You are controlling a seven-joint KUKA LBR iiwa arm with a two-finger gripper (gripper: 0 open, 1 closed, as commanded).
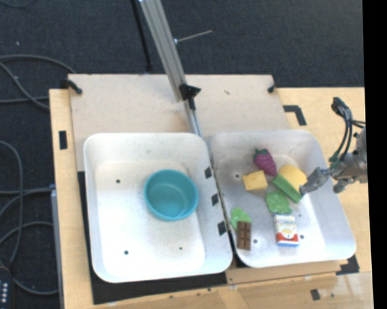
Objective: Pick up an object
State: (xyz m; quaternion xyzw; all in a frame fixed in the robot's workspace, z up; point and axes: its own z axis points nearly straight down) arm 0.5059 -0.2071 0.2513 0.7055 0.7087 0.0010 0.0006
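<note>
Grey, the tool (311,180) hovers at the right bin's (336,241) edge beside the green block (286,186) and yellow piece (294,175), its state unclear, so it should centre over one object before descending.

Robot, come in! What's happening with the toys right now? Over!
Gripper at right bin's edge, beside green block. Nothing held. Toys crowded together there. Blue bowl in left bin.

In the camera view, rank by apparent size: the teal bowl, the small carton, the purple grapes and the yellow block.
1. teal bowl, clearly largest
2. small carton
3. yellow block and purple grapes: they look too alike to rank.
</note>
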